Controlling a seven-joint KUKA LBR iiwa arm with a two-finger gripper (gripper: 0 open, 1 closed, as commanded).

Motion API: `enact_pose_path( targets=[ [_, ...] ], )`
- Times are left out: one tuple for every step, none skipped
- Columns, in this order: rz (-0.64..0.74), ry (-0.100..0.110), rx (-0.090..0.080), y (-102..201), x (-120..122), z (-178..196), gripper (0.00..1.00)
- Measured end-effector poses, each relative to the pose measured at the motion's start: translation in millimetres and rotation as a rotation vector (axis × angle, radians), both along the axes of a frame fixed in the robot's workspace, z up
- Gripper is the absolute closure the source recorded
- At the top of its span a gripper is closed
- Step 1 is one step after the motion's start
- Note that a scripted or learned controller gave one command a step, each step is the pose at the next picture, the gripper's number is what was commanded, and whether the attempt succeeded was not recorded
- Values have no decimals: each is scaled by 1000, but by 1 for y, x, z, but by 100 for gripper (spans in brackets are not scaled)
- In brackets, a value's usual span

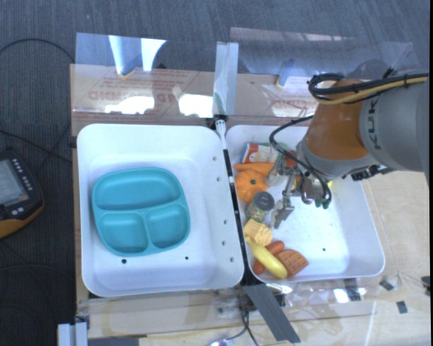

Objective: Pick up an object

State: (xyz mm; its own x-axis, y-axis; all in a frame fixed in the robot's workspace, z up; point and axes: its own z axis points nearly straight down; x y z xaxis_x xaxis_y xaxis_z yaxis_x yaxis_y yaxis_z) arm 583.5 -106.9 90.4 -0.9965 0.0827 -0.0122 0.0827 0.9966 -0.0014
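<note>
We see the gripper (303,193) low over the right bin (346,251); we cannot tell its state. Toy foods cluster along that bin's left wall: pumpkin (251,179), banana (267,259). Teal tray (139,209) fills the left bin (108,272).

A single fixed camera looks down at a slant from above the tabletop (166,85), far enough back to take in both white bins, the left bin (202,143) and the right bin (361,236), with the arm (390,128) entering from the right.
</note>
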Motion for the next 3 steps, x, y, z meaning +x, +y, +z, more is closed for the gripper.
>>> enact_pose_path(
  targets=[
    [-141, 84, 2, 8, 68, -9, 0],
    [-67, 2, -3, -72, 27, -1, 0],
    [-56, -2, -1, -27, 18, 0, 0]
  ],
)
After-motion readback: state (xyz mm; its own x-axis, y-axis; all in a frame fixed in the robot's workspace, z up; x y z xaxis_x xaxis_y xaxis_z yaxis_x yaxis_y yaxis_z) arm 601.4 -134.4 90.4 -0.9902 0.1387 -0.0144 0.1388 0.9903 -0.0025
